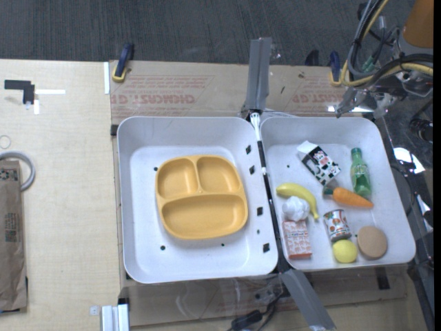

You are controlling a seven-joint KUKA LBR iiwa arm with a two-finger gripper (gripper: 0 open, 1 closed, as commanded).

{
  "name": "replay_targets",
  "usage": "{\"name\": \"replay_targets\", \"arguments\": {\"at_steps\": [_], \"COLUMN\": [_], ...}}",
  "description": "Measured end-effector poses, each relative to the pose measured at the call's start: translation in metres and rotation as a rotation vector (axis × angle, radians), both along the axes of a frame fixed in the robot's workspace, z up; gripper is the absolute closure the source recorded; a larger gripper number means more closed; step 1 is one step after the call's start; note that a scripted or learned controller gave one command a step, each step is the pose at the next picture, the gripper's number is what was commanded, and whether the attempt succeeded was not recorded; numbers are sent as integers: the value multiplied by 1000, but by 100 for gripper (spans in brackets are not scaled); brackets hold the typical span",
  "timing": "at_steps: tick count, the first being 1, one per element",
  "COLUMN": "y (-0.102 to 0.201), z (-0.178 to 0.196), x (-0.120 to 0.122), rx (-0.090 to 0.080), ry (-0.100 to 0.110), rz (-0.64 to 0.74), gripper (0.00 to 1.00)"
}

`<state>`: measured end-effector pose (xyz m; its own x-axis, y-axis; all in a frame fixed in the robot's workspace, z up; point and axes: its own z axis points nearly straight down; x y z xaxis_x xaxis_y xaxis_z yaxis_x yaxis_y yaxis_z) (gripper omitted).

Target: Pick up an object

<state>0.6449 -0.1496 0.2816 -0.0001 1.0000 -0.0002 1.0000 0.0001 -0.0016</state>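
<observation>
We see the task at its very start: nothing is lifted, and every object lies in the right bin (pixel 393 157). The arm (pixel 413 19) sits at the upper right corner of the view, above the bench's far edge and well apart from the objects. Its gripper is lost among cables there, so we cannot tell its state.

In the right bin we count a small black-and-white carton (pixel 318 163), a green bottle (pixel 359 173), a carrot (pixel 351 198) just beside the bottle's base, a banana (pixel 299 194), a white crumpled item (pixel 295 208) touching the banana, a red-and-white box (pixel 298 240), a small can (pixel 336 225), a lemon (pixel 344 251) and a round tan disc (pixel 372 242). The left bin (pixel 131 205) holds a yellow divided plate (pixel 201 197).

We judge that the whole job remains: choosing one object, descending over it, closing on it and raising it.
</observation>
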Motion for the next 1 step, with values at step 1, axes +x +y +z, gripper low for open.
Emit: {"name": "replay_targets", "arguments": {"at_steps": [1], "y": [36], "z": [-182], "x": [-15], "rx": [-1], "ry": [-3], "rz": [149], "gripper": [0]}}
